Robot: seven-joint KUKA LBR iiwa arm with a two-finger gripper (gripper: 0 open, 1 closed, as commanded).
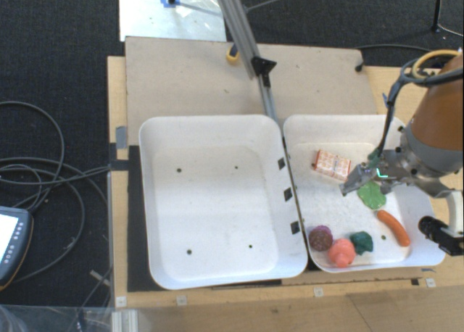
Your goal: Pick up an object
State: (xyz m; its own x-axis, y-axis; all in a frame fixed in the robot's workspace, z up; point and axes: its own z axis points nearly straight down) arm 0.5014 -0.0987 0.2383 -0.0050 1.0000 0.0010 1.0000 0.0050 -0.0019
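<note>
The right bin (304,131) holds several small objects. A pink and orange box (332,165) lies near its middle. A light green piece (373,196) sits to the box's right, with an orange sausage shape (393,227) below it. Along the front wall are a dark purple ball (320,237), a salmon pink lump (341,252) and a dark teal piece (361,241). My gripper (360,182) hangs low over the right bin, between the box and the green piece, just above the green piece's upper left edge. Nothing can be seen held in it.
The left bin (156,142) stands beside the right one, sharing a central wall. A slanted metal pole (239,22) crosses the back of the bench. Cables and a pendant (11,240) lie on the floor at left.
</note>
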